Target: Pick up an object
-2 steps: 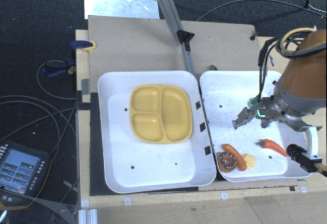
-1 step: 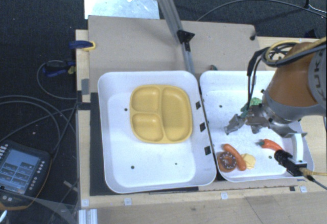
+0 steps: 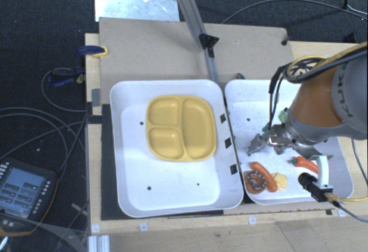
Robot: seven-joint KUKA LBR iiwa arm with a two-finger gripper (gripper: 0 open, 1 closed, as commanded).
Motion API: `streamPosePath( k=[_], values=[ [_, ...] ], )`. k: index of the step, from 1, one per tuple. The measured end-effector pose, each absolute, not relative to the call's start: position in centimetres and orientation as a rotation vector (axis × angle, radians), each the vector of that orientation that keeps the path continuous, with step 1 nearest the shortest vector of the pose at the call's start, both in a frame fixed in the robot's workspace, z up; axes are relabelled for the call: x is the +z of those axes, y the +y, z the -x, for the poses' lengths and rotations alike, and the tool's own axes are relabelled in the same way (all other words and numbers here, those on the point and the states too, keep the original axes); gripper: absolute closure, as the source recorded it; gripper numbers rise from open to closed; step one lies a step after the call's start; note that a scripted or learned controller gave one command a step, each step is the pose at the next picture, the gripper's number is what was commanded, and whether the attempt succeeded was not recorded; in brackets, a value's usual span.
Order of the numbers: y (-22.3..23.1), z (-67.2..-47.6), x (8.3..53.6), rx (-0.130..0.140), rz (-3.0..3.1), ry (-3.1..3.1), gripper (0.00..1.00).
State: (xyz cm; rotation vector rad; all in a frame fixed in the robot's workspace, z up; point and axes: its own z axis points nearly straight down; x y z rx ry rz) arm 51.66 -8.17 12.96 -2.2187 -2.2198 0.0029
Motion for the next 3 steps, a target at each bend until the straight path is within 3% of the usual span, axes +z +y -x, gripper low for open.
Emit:
streamPosePath(
  k=[1,2,3],
  values=[
    [-8.1,-51.6,8.8,0.002,2.218,-2.221,0.00],
    [-8.2,-51.8,10.1,-0.004,2.221,-2.223,1.00],
    [-8.5,-52.0,14.5,-0.005,2.221,-2.229,1.00]
  ],
)
